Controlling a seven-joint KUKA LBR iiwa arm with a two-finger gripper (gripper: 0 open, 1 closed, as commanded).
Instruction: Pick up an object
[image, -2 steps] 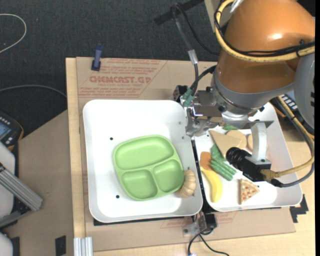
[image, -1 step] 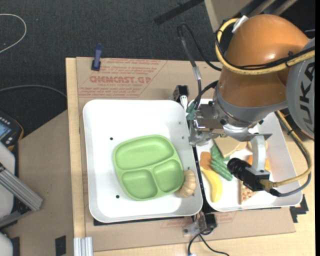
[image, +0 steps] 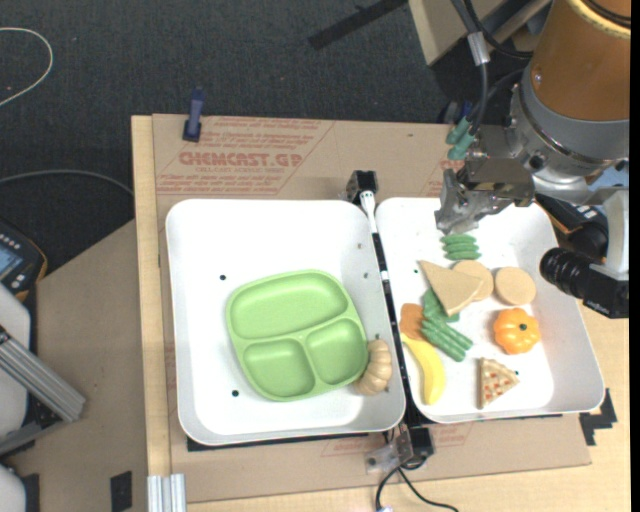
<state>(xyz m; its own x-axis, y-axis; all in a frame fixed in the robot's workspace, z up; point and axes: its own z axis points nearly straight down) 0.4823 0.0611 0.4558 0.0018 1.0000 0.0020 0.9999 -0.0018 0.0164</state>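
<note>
Gripper (image: 462, 218) is hovering over the green beans (image: 461, 246) in your right bin (image: 560, 400); can't tell its jaws' state. Beans are looking light, slippery plastic; pinch across middle.

Green tray (image: 296, 333), yellow banana (image: 428, 368), orange pumpkin (image: 516, 331).

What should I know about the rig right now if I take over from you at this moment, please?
End effector: low over the far end of the right bin, just above the green bean pod; whether it is open or shut cannot be made out.
Right bin: sandwich wedge, round cookie, orange pumpkin, banana, pizza slice, more green pods.
Left bin: green divided plate, beige croissant beside it.
Done: nothing seen lifted.
Left: grasp and raise one object.
</note>
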